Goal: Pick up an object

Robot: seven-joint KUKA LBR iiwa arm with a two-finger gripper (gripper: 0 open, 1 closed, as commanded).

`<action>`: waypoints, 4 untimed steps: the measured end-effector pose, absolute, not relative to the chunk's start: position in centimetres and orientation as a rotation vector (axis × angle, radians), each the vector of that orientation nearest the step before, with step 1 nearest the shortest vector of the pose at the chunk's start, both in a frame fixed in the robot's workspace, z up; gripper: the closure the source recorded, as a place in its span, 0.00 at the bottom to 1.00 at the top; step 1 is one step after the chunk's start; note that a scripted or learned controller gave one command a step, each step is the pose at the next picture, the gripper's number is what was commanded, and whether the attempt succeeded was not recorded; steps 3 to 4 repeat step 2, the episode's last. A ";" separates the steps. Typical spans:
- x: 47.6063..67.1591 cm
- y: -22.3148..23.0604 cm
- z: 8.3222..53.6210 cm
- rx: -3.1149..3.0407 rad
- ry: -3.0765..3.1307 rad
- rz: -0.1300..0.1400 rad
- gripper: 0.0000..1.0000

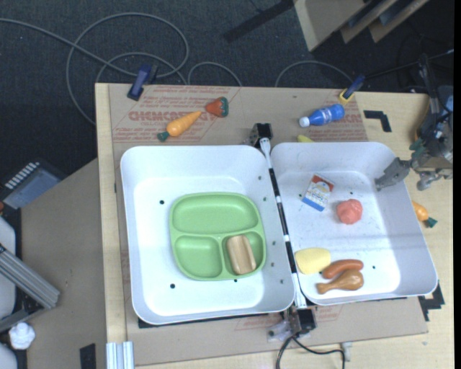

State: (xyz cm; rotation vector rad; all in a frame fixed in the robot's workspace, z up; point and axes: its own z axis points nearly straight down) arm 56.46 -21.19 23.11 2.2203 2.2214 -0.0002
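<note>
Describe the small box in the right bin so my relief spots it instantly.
Start at the right bin. In its upper middle lies a small box, up-left of the pink ball. It's the only flat, printed, square-cornered item there: white with red and blue.

A tan cardboard-covered bench top [216, 119] printed with faded red lettering stands on dark grey carpeted floor [50, 94]. Thin grey cables [108, 43] loop across the carpet beyond the bench. Pale wooden furniture [346, 18] occupies the upper right corner.

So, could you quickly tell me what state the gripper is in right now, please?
Gripper: over the upper right rim of the right bin, nothing seen held; open or closed cannot be told.
</note>
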 end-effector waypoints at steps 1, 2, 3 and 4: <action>58.2 -15.4 9.0 2.221 2.225 -0.001 0.00; 58.3 -15.5 10.1 2.220 2.221 0.001 1.00; 58.3 -15.5 10.1 2.220 2.221 0.001 1.00; 58.3 -15.5 10.1 2.220 2.221 0.001 1.00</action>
